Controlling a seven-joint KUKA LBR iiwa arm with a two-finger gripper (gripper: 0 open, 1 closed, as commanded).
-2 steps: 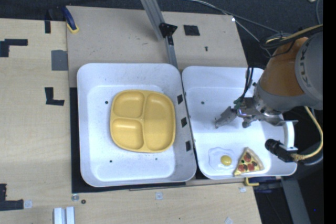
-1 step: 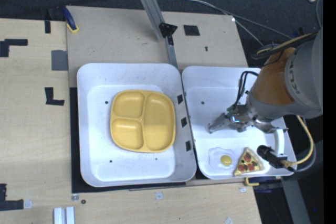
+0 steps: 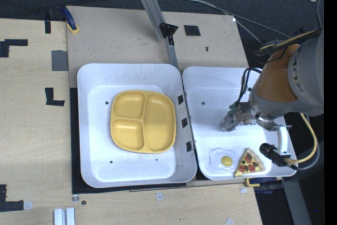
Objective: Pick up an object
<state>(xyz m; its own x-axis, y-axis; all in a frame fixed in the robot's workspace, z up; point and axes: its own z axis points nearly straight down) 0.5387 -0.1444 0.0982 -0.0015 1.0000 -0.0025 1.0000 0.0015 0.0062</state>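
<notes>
Hovering hand [image 3: 230, 123] low in right bin [image 3: 210, 87], above fried egg [image 3: 221, 158]

No readable text, labels, brands or nos. anywhere: none on the bins, bench or arm. Black marks on the bench are plain shapes, not letters.

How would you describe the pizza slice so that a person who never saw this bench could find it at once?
Look at the right bin, the one the arm reaches into. Go to its near right corner, below the tool. There the pizza slice lies, a small triangle with red and yellow toppings; the fried egg just left of it is round and white with a yellow yolk.
</notes>
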